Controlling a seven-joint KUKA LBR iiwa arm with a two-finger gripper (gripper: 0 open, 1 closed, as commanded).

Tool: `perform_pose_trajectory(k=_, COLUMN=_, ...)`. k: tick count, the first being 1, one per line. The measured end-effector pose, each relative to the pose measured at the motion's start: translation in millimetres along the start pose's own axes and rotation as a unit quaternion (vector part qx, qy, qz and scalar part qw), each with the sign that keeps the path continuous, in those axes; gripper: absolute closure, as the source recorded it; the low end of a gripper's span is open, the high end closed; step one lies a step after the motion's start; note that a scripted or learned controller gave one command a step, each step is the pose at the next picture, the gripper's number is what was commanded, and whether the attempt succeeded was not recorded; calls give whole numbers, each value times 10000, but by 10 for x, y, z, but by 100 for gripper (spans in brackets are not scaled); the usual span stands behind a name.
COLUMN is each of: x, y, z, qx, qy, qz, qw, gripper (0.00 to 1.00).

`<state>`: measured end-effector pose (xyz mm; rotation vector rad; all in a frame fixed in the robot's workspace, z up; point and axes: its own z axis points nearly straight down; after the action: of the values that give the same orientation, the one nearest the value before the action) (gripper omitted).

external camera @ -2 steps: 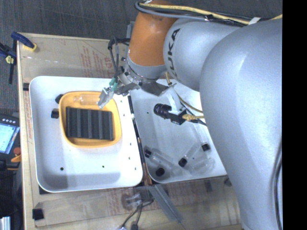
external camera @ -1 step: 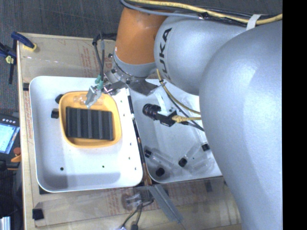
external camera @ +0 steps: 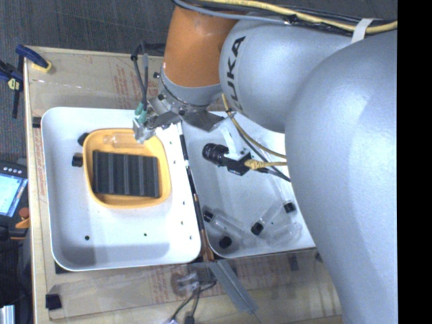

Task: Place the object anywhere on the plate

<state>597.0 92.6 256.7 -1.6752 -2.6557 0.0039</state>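
A yellow plate (external camera: 128, 196) with a dark ridged middle lies in the left white bin (external camera: 61, 201). My gripper (external camera: 144, 128) hangs over the plate's far right corner, close to the surface. A small teal piece (external camera: 140, 116) shows right at the gripper's tip; whether it is held or part of the tool is unclear. The grey arm with its orange band reaches in from the right and covers much of the right bin.
The right bin (external camera: 223, 252) holds several clear items with black caps (external camera: 257, 228) near its front wall. Two small black bits (external camera: 77, 159) lie left of the plate. A ridge between the bins (external camera: 192, 187) runs just right of the plate.
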Motion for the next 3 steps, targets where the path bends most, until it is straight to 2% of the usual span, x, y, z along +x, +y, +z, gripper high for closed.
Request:
perform_pose_trajectory(k=1, x=0, y=0, z=0, qx=0, qy=0, qz=-1, qw=10000, gripper=0)
perform_pose_trajectory(k=2, x=4, y=4, z=-93, qx=9, qy=3, qz=-25, qw=10000, gripper=100)
perform_pose_trajectory(k=3, x=5, y=4, z=-93, qx=10, qy=3, qz=-26, qw=10000, gripper=0)
